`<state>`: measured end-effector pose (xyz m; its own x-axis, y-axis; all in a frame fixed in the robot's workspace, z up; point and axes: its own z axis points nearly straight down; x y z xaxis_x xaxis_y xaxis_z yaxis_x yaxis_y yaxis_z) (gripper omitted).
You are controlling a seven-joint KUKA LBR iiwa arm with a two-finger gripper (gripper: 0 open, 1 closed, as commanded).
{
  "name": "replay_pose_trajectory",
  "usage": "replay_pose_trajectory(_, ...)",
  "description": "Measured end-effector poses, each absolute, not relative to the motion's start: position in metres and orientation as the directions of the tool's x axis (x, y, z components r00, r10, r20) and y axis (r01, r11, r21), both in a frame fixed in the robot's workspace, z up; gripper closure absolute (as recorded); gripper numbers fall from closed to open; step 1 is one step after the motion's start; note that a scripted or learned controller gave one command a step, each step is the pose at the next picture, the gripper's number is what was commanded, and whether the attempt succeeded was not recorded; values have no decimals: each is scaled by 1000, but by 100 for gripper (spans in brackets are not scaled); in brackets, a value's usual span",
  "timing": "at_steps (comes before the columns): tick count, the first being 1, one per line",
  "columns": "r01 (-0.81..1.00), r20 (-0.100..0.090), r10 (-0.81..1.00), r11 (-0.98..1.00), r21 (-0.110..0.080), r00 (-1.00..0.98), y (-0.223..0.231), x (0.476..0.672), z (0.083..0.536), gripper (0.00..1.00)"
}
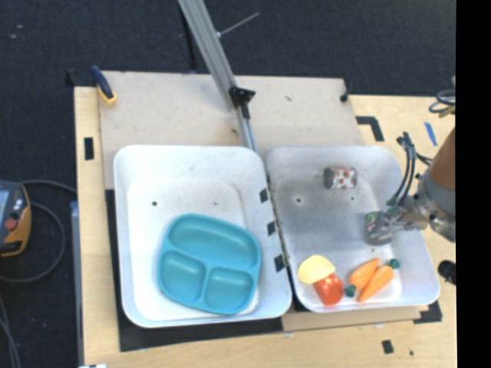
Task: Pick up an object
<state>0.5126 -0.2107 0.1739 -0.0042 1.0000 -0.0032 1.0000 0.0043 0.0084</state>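
Gripper (378, 228) sits low inside the right bin (307, 171), near its right wall, arm coming in from the right edge. Can't tell its state at this size; nothing visibly in its grasp. Likely placed there as an approach toward the front-corner cluster, though no object lies directly under it.

Counts: 2 white bins on the bench (192, 106). Right bin holds 4 candidate items: 1 small can (341, 178) alone near the back wall, 1 yellow piece (314, 267) touching 1 red piece (329, 290) at the front edge, and 1 carrot bunch (372, 277) just beside them toward the front right corner. Left bin (138, 175) holds 1 blue divided plate (209, 262) at its front.
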Motion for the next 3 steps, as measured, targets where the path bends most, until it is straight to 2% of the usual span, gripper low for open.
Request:
replay_pose_trajectory(1, 1000, -4, 1000, 4, 8, -4, -219, 522, 226, 100)
replay_pose_trajectory(2, 1000, -4, 1000, 4, 7, -4, -220, 524, 274, 100)
replay_pose_trajectory(3, 1000, 0, 1000, 7, 2, -7, -164, 525, 261, 100)
